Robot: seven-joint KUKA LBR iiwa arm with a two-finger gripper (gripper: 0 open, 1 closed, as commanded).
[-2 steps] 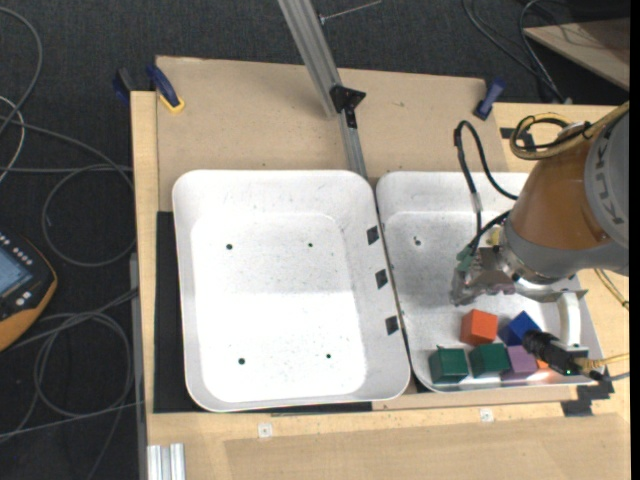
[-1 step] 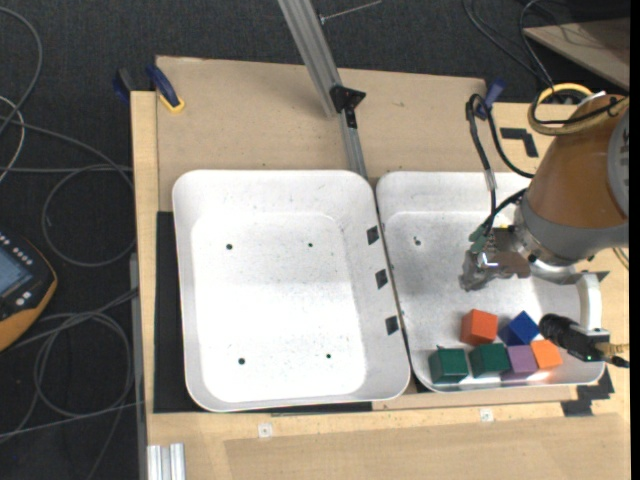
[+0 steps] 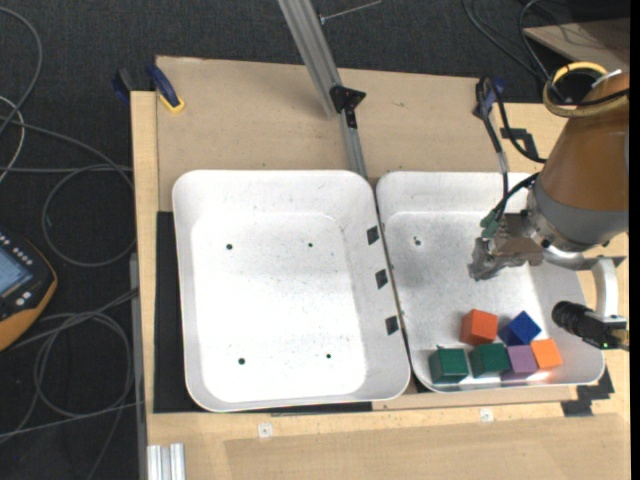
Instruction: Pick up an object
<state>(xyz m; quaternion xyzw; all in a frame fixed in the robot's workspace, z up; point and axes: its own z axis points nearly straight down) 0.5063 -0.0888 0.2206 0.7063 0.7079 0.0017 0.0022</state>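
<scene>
Dark carpet strewn with black cables surrounds a pale wooden surface (image 3: 250, 118) that carries two shallow white bins side by side. A slanted metal rail (image 3: 318, 53) runs down from the top of the view to the seam between them. The left bin (image 3: 270, 288) shows a few small dark dots on its floor. The right bin (image 3: 440, 268) holds a cluster of small blocks gathered in its near corner: an orange-red block (image 3: 480, 325) at the back left of the group, a blue block (image 3: 523, 328) just beside it, an orange block (image 3: 546, 353) to the right, a purple block (image 3: 521, 359) in front of the blue one, a dark green block (image 3: 488, 357) next to the purple, and a lighter green block (image 3: 450, 364) at the left end. They sit touching or nearly touching one another.

From the right, the grey arm with its orange band (image 3: 590, 158) reaches over the right bin. Its end effector (image 3: 492, 261) hangs above the bin floor, behind the block cluster and apart from it, nearest the orange-red block. Nothing is visible between its tips; whether it is spread or closed cannot be told from this angle.
</scene>
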